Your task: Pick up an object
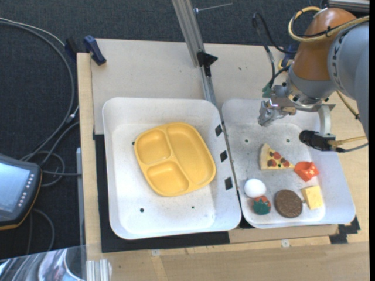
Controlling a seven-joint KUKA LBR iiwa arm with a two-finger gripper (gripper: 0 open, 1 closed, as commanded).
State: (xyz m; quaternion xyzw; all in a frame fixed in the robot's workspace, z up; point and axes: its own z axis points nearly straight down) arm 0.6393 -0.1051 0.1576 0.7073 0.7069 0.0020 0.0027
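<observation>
The metal two-finger pincer point(267, 117) hovers over the right white bin point(345, 183)'s far end; I cannot tell its state. This looks like the approach step. Next, descend toward the nearby triangular pizza-slice toy point(275, 158).

Single fixed cam, mounted above the worktop point(152, 63), looking down at a slant. Mid distance: both bins fit in frame, left bin point(117, 215) and right bin point(340, 206). Arm point(328, 51) enters from right.
</observation>
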